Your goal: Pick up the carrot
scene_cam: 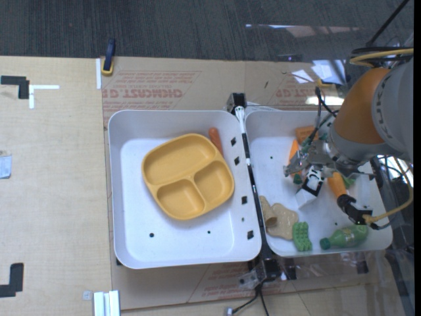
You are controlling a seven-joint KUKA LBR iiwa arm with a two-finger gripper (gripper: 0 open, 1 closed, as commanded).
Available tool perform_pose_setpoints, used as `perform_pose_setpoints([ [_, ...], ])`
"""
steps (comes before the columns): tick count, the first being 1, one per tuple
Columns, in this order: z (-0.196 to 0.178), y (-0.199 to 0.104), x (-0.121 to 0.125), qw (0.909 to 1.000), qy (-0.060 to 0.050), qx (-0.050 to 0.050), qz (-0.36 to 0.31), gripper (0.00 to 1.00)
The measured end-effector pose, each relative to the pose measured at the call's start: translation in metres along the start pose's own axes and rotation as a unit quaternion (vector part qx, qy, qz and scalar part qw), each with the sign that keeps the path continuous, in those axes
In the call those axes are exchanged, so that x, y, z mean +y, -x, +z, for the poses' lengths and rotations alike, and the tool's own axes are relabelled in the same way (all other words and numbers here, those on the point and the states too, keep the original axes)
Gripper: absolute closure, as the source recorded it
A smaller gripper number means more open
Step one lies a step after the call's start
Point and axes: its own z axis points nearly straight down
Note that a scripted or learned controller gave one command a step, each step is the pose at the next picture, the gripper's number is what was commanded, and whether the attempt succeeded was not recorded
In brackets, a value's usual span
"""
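The carrot (294,149) appeared to be the slim orange piece lying in the far half of the right bin (271,166), towards that bin's left wall, on the white floor. A broader orange patch sat touching or just behind it, nearer the bin's far wall; whether that was part of the same carrot could not be told.

The gripper (304,176) hung low over the middle of the right bin, just beside the carrot on its near side. Whether it was apart or together could not be made out, since the dark hardware and cables there blurred into one mass. Nothing orange was seen clamped in it, so the carrot was judged to be not yet picked up. The approach looked largely done; the grasp and the lift were left.

A second orange piece (336,184) lay in the right half of the right bin, partly under the arm (375,110), and it might be mistaken for the target.

Along the right bin's near edge lay a tan flat toy (279,220), a green studded block (301,236) and a green bottle (345,236), all well apart from the carrot.

The left bin (131,196), touching the right bin's left wall, held a yellow divided plate (187,176) with a small reddish piece (215,135) just beyond the plate's far rim.
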Motion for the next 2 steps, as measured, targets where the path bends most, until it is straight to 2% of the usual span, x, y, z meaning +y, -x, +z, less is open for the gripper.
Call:
perform_pose_setpoints([
  [1, -0.014, 0.002, 0.005, 1.0000, 0.008, -0.003, -0.001, 1.00],
  [2, -0.083, -0.068, 0.012, 0.9997, -0.019, 0.007, -0.015, 1.00],
])
